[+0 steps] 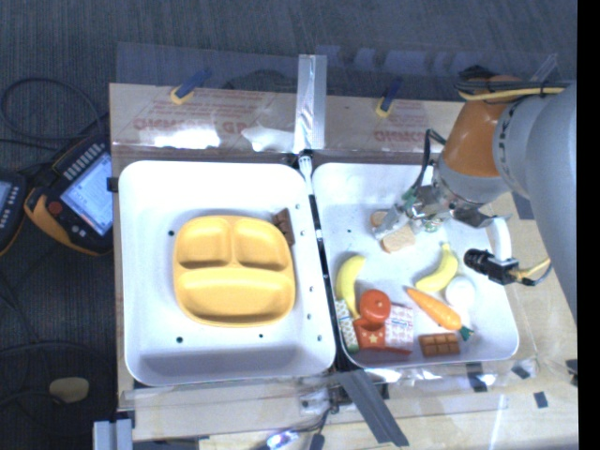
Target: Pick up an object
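Note:
The right bin (347,187) holds several toy foods. Among them are a tan bread-like piece (397,240) and a small round tan item (379,219). There are two yellow bananas (349,279) (439,270), a red tomato (374,305) and an orange carrot (434,308). A white egg (459,293), a brown bar (439,346) and a red-and-white packet (392,330) lie there too. My gripper (415,212) is low in the bin's upper middle. It is just above and right of the tan piece, close to the round tan item. Nothing is visibly held.
The left bin (141,214) holds a yellow divided plate (232,270) with a small brown item (282,221) at its upper right corner. A handheld pendant (80,200) lies left of the bench. The grey arm (544,176) covers the right bin's upper right side.

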Controlling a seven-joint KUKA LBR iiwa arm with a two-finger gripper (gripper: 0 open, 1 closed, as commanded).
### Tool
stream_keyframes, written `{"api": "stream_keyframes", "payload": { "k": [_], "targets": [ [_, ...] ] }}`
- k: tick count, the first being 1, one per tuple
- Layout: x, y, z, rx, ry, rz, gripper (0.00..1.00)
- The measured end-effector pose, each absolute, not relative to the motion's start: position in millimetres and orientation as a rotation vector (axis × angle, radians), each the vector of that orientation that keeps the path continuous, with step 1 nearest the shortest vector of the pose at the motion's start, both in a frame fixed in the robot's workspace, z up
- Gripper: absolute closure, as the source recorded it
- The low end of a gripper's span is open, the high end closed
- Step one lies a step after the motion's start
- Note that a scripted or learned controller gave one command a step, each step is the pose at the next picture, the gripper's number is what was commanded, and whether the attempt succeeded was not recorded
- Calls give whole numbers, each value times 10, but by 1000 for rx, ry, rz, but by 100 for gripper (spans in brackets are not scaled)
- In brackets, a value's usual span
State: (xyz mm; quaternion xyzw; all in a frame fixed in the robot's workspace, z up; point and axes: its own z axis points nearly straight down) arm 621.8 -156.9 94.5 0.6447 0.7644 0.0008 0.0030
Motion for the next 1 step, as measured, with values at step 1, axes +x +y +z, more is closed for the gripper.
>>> {"api": "stream_keyframes", "payload": {
  "k": [1],
  "targets": [
    [6328, -697, 1801, 2213, 2233, -9, 100]
  ]
}}
